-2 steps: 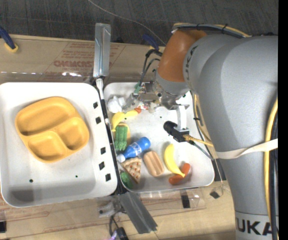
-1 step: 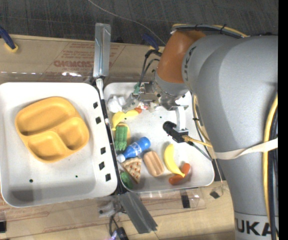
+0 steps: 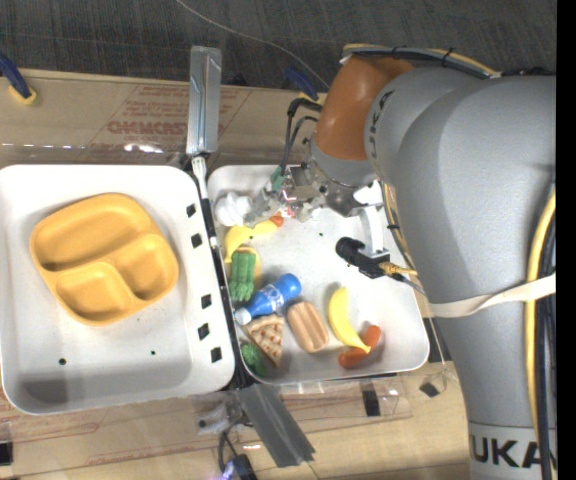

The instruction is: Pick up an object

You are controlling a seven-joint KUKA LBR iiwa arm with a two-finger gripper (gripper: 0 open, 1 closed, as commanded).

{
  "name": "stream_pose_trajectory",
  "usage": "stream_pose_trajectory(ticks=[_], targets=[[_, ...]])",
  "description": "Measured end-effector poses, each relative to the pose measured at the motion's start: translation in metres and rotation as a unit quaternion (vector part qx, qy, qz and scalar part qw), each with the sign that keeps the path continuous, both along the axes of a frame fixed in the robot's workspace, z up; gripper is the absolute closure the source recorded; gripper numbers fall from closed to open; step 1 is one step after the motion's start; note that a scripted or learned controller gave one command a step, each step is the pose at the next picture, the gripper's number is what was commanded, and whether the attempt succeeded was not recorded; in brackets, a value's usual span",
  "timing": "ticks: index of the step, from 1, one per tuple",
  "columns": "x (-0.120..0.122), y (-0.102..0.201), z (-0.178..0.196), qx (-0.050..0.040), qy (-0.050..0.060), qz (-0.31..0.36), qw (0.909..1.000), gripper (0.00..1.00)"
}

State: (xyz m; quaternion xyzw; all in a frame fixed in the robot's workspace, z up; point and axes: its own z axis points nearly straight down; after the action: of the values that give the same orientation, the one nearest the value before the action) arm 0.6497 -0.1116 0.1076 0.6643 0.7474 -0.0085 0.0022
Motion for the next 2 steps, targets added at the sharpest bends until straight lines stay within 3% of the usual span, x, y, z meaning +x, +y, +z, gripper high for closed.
stream_pose_trajectory(ticks=[1,2], targets=[[0.0044,-0.0014,0.0000,0.0007,0.003,-0.035,0.9994,0.00],[0.0044,-0.0026,-0.0007,0.0009,0.004,-0.017,0.9998,0.00]])
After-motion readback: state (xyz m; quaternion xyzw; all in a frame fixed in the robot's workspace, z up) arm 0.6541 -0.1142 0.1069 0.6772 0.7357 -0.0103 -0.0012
